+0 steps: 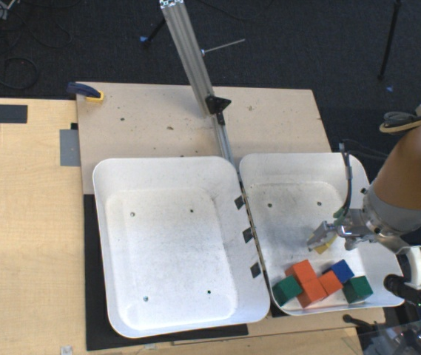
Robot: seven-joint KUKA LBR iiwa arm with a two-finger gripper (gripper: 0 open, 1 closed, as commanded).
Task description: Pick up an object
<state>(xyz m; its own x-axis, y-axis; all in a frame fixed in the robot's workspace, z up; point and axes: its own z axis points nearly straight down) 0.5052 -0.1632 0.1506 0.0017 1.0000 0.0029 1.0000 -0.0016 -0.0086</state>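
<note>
Two white bins side by side, left bin (169,242) and right bin (291,191), the latter holding orange, green and blue blocks (321,281) clustered at its near edge, gripper (327,237) poised just above them.

A slanted aluminium rail (193,55) with a checkered tip leans over the brown wooden board (158,120). A blue-and-yellow clamp (86,91) grips the board's far left corner. Black cables (3,6) trail on the dark floor.
</note>
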